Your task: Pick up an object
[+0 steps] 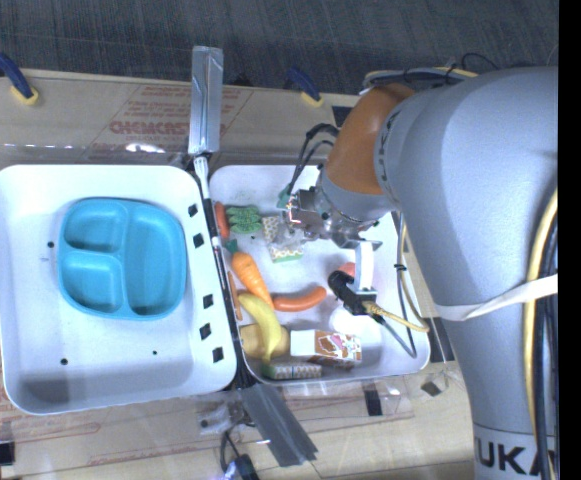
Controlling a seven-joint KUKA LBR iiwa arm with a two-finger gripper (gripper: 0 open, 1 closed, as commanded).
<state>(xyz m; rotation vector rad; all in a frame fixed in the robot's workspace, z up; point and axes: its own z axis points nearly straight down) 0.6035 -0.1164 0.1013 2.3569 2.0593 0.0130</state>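
Object to be picked: none singled out by the task; candidates are held in the right bin (410, 353).

Contents of right bin, as catalogued:
- carrot (251, 273), orange, lying aslant near the bin's left wall;
- banana (261, 325), yellow, just below the carrot and against the same wall;
- sausage-like orange piece (298, 299), lying across the middle of the bin, touching or nearly touching the carrot's lower end;
- small printed carton (337, 346), at the lower edge, beside the banana;
- green leafy item (241, 218), near the upper left corner;
- small pale item with green print (287, 252), directly under the wrist.

Left bin (10, 268): a blue divided plate (122, 256) is contained, well apart from the arm.

Hand (295, 230): lowered into the upper middle of the right bin, at the end of the grey arm (470, 198) with the orange band (355, 153). Whether it is apart or together cannot be told, the parts being blurred and crowded by cabling.

Progress: nothing is seen to be lifted; every item is judged to rest on the bin floor. The approach is judged to be made; closing and lifting are left.

Relation: the pale printed item lies just beneath the hand; contact cannot be confirmed. The green leafy item lies just beside it on the left. Carrot, sausage-like piece, banana and carton lie lower in the bin, apart from the hand.
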